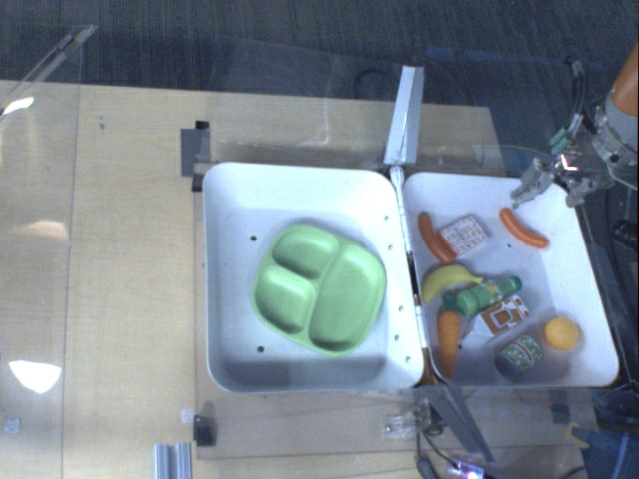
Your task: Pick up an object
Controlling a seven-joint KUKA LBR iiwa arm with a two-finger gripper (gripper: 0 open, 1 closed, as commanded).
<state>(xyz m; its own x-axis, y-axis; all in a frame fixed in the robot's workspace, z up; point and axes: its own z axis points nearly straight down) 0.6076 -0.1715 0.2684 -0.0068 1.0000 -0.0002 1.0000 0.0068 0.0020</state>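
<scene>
The right bin point(597, 297) holds several toy foods. A red-orange sausage point(524, 229) lies at its back right. A second sausage point(431, 238) sits by the left wall next to a small printed packet point(464, 235). Further forward are a yellow banana point(444, 281), a green bottle point(481, 294), a carrot point(449, 339), a small orange-and-white carton point(504, 314), a can point(519, 354) and a round orange fruit point(562, 334). My gripper point(552, 183) hangs over the bin's back right corner, just above and behind the first sausage. It is open, with nothing between its fingers.
The left bin point(225, 267) holds a green divided plate point(321, 287). A metal post point(404, 118) rises behind the wall between the two bins. The arm comes in from the upper right edge.
</scene>
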